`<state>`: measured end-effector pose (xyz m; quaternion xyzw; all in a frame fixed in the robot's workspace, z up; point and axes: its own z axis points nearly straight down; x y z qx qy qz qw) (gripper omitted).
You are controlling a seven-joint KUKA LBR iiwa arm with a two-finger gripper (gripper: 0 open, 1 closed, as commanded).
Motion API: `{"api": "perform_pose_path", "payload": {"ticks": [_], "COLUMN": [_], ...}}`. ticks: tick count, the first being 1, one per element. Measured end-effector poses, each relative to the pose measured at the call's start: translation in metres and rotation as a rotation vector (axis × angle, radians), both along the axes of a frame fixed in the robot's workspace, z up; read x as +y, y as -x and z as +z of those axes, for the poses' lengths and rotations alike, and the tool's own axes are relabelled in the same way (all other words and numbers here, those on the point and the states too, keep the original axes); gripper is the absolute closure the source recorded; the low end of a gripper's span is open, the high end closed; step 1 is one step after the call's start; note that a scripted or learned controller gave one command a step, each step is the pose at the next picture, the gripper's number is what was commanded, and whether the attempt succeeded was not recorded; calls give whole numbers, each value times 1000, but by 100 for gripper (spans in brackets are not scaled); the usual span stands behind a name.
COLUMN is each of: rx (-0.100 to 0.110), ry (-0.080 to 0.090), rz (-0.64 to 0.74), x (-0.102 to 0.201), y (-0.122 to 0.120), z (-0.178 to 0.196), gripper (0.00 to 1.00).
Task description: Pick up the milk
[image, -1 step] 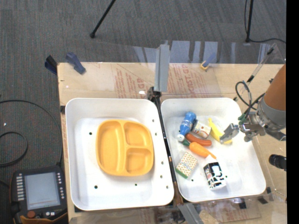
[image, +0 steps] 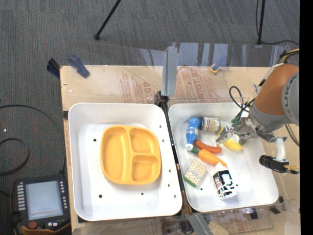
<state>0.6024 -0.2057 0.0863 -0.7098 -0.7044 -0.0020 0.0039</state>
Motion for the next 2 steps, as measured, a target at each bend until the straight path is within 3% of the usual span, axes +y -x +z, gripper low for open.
{"api": "perform_pose_path", "payload": {"ticks": [1, 2], "rx": [0, -2], "ry": [2, 7], "rz": [4, 45], "x": [0, 27], "y": [-1, 12], "z": [9, 78], "gripper": [100, 100]}}
